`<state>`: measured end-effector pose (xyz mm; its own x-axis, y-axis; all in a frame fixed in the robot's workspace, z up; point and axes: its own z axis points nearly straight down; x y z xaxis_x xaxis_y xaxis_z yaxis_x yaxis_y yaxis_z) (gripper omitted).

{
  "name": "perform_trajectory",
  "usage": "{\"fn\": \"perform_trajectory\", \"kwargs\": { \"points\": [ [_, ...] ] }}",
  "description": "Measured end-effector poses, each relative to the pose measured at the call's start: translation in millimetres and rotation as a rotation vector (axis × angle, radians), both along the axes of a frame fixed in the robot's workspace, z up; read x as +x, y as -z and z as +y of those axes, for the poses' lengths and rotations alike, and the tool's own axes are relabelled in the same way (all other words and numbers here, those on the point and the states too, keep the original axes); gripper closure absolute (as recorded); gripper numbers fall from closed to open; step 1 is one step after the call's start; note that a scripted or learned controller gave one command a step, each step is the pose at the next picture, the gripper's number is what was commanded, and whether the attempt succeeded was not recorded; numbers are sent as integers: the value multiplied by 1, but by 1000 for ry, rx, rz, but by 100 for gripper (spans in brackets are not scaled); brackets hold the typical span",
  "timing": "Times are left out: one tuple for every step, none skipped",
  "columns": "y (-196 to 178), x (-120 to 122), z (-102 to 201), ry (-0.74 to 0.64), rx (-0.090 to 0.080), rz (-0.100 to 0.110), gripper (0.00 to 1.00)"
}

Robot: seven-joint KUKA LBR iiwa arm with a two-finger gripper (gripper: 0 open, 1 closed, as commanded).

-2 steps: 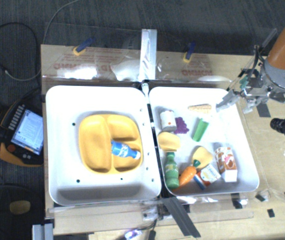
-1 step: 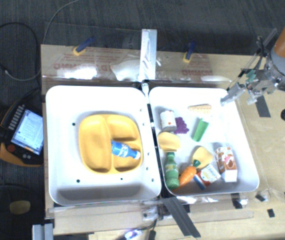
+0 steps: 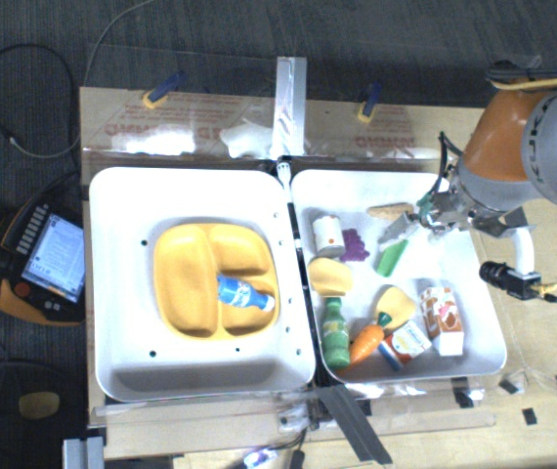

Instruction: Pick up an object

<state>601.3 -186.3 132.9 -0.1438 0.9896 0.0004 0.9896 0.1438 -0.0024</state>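
Green pepper (image 3: 392, 256) lies in the right bin (image 3: 474, 360), just below-left of the gripper (image 3: 417, 215) — touching or apart, unclear. Whether the gripper is spread or closed cannot be told. A carrot (image 3: 366, 342) lies well apart, toward the bin's near edge.

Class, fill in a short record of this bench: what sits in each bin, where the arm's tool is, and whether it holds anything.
left bin: yellow divided tray with a blue bottle lying in it
right bin: carrot, green bottle, juice carton, white can, other toy foods
tool: over the right bin's upper part
held: nothing visible
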Motion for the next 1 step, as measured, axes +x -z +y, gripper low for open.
{"fn": "perform_trajectory", "kwargs": {
  "points": [
    [41,16,8,-123,-5,-13,0]
  ]
}}
